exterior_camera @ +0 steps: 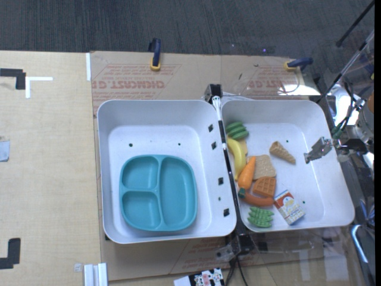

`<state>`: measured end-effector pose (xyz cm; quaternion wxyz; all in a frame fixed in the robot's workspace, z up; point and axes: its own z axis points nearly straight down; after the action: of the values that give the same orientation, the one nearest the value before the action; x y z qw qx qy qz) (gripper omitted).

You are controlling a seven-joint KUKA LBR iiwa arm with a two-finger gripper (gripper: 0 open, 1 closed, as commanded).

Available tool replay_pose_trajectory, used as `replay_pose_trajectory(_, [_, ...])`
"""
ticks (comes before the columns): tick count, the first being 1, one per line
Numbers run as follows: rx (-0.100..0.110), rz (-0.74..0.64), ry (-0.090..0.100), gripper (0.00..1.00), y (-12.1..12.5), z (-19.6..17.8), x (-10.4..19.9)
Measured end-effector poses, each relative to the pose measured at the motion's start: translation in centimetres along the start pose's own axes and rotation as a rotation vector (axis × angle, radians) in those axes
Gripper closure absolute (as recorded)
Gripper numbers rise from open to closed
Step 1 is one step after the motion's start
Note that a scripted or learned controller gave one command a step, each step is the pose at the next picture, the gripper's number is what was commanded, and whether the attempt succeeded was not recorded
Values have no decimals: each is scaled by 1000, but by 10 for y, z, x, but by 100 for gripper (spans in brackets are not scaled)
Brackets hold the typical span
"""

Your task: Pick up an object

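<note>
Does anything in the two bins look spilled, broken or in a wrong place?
Nothing stands out. The teal divided plate lies flat in the left bin. The toy foods, among them a banana and a small carton, lie in a loose heap inside the right bin; none has spilled over a rim.

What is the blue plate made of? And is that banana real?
The blue plate looks like smooth moulded plastic: one even teal colour, rounded edges, three compartments pressed into it. The banana is probably a plastic toy, not real fruit: its yellow is flat and uniform, and it lies among similar toy-looking foods. From this far up, I can't be fully sure.
</note>
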<state>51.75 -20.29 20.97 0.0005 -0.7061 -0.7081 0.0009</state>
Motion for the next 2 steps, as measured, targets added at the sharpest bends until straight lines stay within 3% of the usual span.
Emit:
replay_pose_trajectory(1, [-7,-142,2,0,-15,110,76])
replay_pose_trajectory(2, [-12,-136,2,100,-13,100,76])
